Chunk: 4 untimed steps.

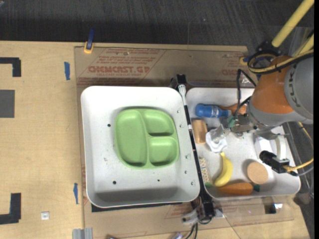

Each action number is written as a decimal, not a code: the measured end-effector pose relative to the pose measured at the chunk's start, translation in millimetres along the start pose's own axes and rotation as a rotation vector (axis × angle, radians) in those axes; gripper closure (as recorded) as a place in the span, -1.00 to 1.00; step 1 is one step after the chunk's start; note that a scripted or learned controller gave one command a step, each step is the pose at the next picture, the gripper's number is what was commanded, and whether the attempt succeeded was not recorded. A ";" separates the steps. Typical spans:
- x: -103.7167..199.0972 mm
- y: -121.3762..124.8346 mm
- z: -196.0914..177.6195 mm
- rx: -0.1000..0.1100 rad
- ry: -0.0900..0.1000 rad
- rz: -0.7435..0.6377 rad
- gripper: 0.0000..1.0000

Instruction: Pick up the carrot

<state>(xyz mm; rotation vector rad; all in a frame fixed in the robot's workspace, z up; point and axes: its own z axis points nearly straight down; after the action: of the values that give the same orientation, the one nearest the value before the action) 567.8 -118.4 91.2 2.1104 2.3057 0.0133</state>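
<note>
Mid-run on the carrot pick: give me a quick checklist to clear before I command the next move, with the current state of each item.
1. Carrot located: ok. It lies on its side along the near wall of the right bin.
2. Carrot free of clutter: not ok. The banana tip rests against it and the round wooden disc sits just beside it.
3. Claw over the carrot: not ok. It is farther up the bin, near the blue bottle and a white object.
4. Claw state: cannot tell.
5. Carrot held: not ok. It lies in the bin, apart from the claw.
</note>
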 end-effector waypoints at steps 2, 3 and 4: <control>-89.8 92.9 3.7 0.037 0.021 0.463 -1.00; -74.2 23.3 -53.8 0.018 0.002 0.383 -1.00; -0.4 -10.9 -93.0 0.022 0.006 0.399 -1.00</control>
<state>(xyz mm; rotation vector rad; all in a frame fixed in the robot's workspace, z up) 555.4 -119.4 183.9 2.5422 1.8543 -0.0003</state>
